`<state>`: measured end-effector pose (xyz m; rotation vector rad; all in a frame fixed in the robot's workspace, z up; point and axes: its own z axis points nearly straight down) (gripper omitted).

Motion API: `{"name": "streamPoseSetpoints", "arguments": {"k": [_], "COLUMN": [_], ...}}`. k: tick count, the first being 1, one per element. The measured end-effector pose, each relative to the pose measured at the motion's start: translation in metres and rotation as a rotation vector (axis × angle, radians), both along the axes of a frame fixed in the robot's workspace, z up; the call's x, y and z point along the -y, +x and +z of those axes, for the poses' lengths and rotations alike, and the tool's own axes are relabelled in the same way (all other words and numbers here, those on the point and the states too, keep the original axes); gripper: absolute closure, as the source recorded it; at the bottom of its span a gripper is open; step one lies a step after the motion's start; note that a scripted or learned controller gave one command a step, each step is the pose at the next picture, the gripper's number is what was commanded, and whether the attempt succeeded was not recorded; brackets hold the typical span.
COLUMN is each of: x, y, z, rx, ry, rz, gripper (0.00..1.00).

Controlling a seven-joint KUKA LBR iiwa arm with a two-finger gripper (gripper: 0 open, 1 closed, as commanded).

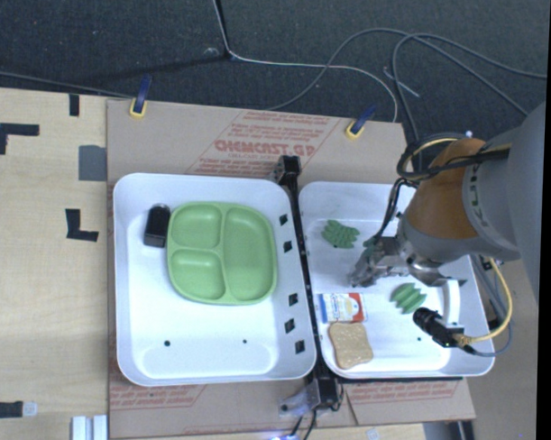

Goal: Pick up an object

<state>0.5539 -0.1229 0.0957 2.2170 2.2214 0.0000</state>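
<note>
Single fixed camera above the bench, angled down at a slant; left bin (129,282) sits frame-center, arm (493,195) entering right of it.

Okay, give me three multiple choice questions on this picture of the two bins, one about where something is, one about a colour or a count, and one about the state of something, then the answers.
1. Where does the green divided plate lie?
A. left bin
B. right bin
C. on the cardboard outside the bins

2. How many compartments does the plate have?
A. two
B. three
C. five

3. How does the slice of bread lie?
A. flat on the right bin's floor
B. propped upright against a wall
C. on the plate

Answers: 1 A, the plate sits in the left bin beside a small black object. 2 B, its ridges mark off three sections. 3 A, it lies flat near the bin's front edge, just below a small packet.
</note>
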Motion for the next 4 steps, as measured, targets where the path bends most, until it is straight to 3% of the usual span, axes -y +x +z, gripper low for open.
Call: {"name": "streamPoseSetpoints", "arguments": {"k": [3,4], "x": [0.001,-0.051], "y": [-0.006,-0.010], "z": [0.185,0.184], "rx": [0.004,-0.003], "ry": [0.001,0.003], "rz": [0.000,0.004], "gripper": [1.00,1.00]}}
